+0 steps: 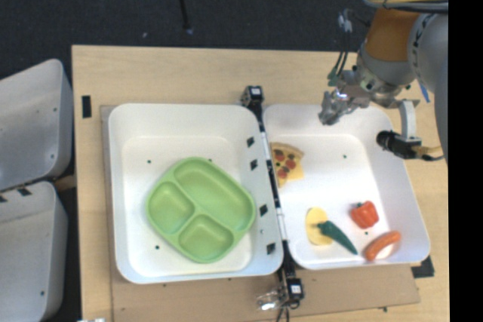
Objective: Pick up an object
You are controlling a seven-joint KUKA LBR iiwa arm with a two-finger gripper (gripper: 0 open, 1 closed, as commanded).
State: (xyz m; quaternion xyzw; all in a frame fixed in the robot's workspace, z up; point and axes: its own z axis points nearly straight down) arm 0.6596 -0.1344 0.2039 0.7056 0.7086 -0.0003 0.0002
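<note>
The right bin [355,143] holds a pizza slice [287,162] near its left wall. Toward its front lie a yellow piece [315,225] with a green chili pepper [337,236] across it, a red pepper [364,214] and a red sausage [382,245]. My gripper [332,111] hangs over the bin's far edge, well above and behind these objects, with nothing seen in it. The fingers are too small and blurred to read.
The left bin [128,162] carries a green divided plate [200,209]. A divider with black clips [263,162] runs between the bins. The grey arm with its orange band [400,19] comes in from the upper right. Light grey chair-like shapes [30,132] stand at the far left.
</note>
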